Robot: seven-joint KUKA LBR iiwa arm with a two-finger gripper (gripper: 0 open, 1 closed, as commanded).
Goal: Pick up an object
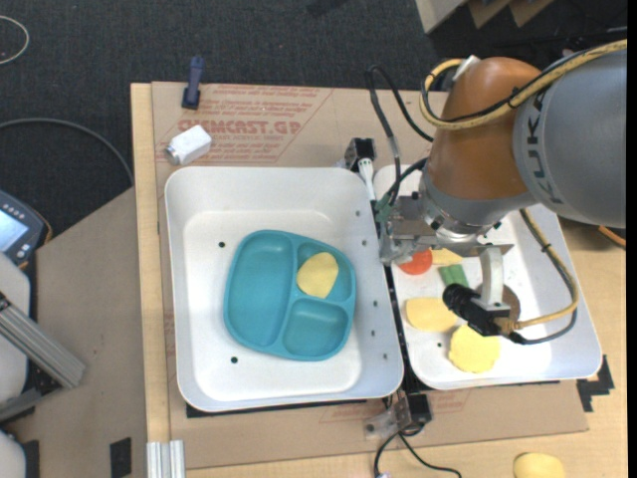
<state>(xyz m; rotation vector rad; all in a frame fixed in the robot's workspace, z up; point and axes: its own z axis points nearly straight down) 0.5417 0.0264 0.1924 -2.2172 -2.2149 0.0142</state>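
Teal and split into three compartments, a plate (269,302) lies at the centre of the left white bin (199,366); a pale yellow piece (318,274) rests in the plate's two o'clock compartment. The grey arm (587,137), orange-banded above the wrist, reaches in from three o'clock and hangs over the right bin (572,337); its gripper (403,235) sits low at that bin's ten o'clock corner, close against the wall shared with the left bin; whether it is clenched, released or grasping anything cannot be told from above. A red-orange piece (418,262) lies just below the gripper, on its five o'clock side; a green piece (448,259) lies just beside it at three o'clock. A flat yellow slice (428,314) lies toward the right bin's seven o'clock; a rounder yellow lump (473,351) lies near it at five o'clock, close to the front wall. Both bins stand on a brown cardboard sheet (249,127); near its eleven o'clock corner lie a small white block (189,144) and a dark blue clip (192,81), apart from one another.
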